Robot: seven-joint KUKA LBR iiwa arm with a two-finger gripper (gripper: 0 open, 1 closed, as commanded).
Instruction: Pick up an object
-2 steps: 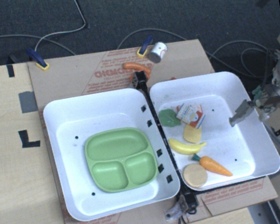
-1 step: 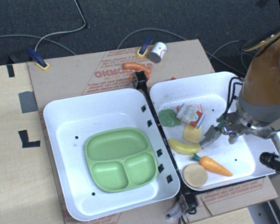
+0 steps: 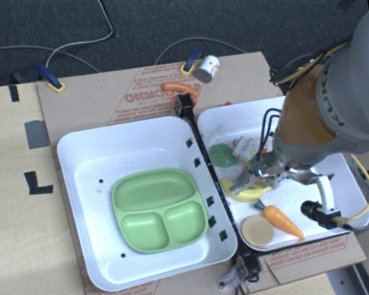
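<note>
Left bin (image 3: 80,197) holds green tray (image 3: 158,208); right: carrot (image 3: 282,222), banana (image 3: 245,192) (tool (image 3: 258,171) state unclear)

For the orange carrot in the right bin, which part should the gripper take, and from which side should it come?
Probably the thick upper half of the carrot, from straight above, with the fingers closing across its width. It lies flat and slanted on the right bin floor, tapering toward the lower right, so the thin tip would likely slip. The round tan disc lies close on its left, so the fingers should drop clear of that.
</note>
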